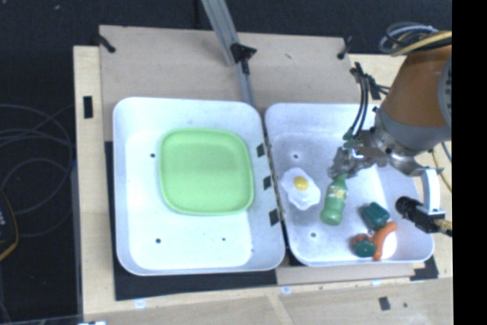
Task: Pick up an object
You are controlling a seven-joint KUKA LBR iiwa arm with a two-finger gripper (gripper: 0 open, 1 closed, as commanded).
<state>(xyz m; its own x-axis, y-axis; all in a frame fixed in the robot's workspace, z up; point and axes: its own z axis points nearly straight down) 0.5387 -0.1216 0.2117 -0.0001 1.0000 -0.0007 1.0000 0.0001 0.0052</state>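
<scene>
My gripper [344, 166] hangs low in the right bin [312, 129], reaching in from the right, directly over the top end of a small green bottle [333, 203] that lies in the bin's middle. Its tips sit at the bottle's cap. To the left of the bottle lies a toy fried egg [300, 189], white with a yellow yolk. In the bin's front right corner are a dark green block [374, 215] and an orange and white carrot-like toy [383, 240] beside a small teal and red piece [363, 245].
The left bin [137, 240] holds a flat light green plate [205, 170]. A grey metal pole [217, 0] slants down from the top to the gap between the bins. Black cables run along the arm at the right.
</scene>
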